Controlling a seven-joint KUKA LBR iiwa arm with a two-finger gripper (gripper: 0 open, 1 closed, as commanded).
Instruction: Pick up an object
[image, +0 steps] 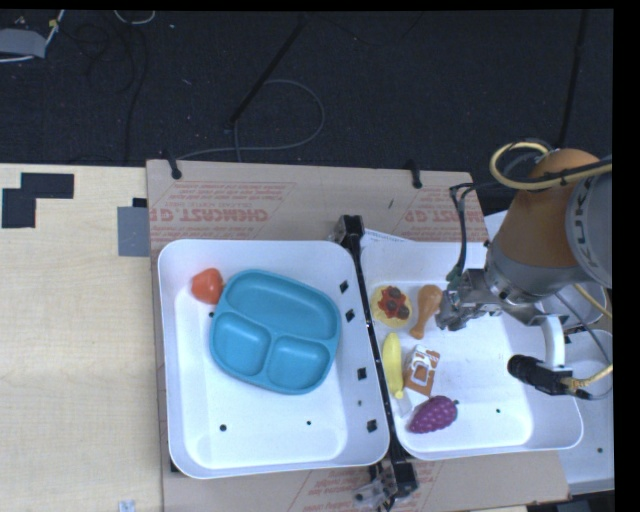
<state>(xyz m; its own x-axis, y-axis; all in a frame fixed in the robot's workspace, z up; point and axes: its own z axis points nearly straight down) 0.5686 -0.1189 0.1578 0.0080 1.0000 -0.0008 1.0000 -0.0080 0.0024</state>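
Over the right bin (560, 430) my arm (540, 235) bends in from the right, its orange band uppermost and the grey wrist angled down toward the bin floor. My gripper (452, 312) sits low at the bin's upper middle, just right of the chicken drumstick (427, 306); whether it touches the drumstick I cannot tell, and I cannot tell how wide it stands or whether it has hold of anything.

Going left to right with the divider (368, 340) between the two bins as my mark: far left of it, in the left bin (260, 450), a small red-orange fruit (207, 285) lies beside the upper left corner of a blue sectioned plate (275, 330). Just right of the divider lies a yellow banana (391, 362), with a round yellow piece topped in dark red (392, 305) above it. Further right come a small brown-and-white packet (423, 370), its print too small to read, and below it a purple bunch of grapes (433, 413).

Behind the bins, the cardboard sheet (250, 205) carries red lettering, printed reversed; I cannot make it out with certainty.
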